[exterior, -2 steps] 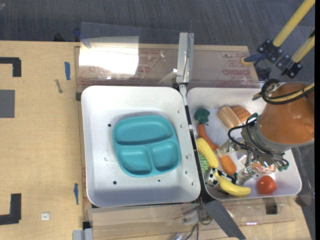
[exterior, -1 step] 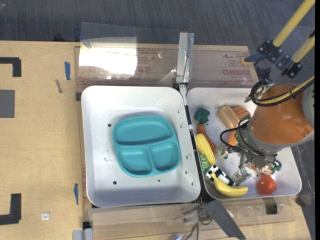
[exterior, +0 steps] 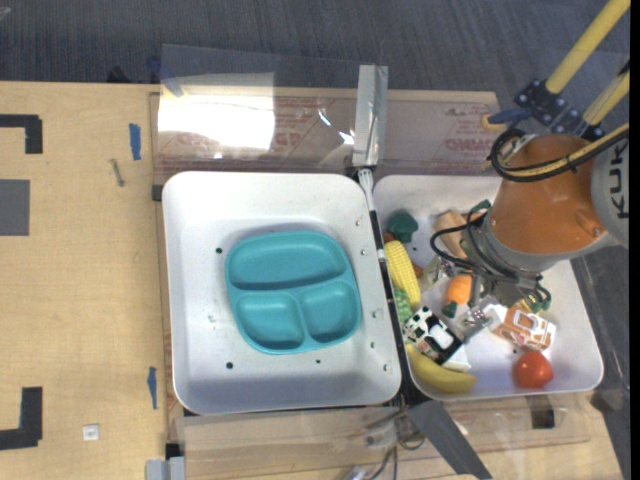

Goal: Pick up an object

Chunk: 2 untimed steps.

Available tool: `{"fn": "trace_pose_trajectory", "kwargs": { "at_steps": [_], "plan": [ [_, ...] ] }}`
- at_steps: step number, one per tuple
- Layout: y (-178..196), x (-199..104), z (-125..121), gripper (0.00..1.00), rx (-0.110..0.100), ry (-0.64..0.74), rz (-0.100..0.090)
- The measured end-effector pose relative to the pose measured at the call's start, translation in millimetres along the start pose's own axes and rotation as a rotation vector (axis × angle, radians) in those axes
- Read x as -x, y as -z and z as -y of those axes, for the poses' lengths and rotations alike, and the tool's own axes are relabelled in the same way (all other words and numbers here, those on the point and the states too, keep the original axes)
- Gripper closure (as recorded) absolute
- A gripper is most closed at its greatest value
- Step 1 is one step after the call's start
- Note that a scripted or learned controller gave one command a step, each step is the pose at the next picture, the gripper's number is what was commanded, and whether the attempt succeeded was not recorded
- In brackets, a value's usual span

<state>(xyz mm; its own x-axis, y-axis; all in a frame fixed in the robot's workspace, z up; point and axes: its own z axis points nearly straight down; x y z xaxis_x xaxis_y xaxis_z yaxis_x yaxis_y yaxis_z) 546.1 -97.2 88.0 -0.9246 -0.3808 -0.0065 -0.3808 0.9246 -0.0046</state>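
Observation:
My gripper [exterior: 478,306] hangs low in the right bin [exterior: 585,368], under the orange band of the arm [exterior: 540,203]. A small orange object [exterior: 458,290] lies just to its left, touching or nearly touching it. A yellow corn cob [exterior: 402,271] and a green piece [exterior: 402,225] lie along the bin's left wall. A black-and-white toy [exterior: 430,332] and a banana [exterior: 442,375] sit at the front left. A white and orange packet [exterior: 528,328] and a red tomato [exterior: 534,370] lie to the gripper's right. The arm hides part of the bin's back.
The left bin [exterior: 190,268] holds a teal divided plate [exterior: 293,289]. A clear upright panel [exterior: 368,118] stands behind the wall between the bins. Wooden bench [exterior: 70,298] stretches to the left.

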Motion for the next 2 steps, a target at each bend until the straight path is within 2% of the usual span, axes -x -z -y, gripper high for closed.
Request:
{"fn": "trace_pose_trajectory", "kwargs": {
  "at_steps": [1, 2],
  "plan": [
    [11.3, 1.5, -0.2, 1.00, -0.001, 0.000, 0.004],
    [101.5, 79.6, -35.4, 1.00, 0.001, -0.030, 0.008]
  ]
}}
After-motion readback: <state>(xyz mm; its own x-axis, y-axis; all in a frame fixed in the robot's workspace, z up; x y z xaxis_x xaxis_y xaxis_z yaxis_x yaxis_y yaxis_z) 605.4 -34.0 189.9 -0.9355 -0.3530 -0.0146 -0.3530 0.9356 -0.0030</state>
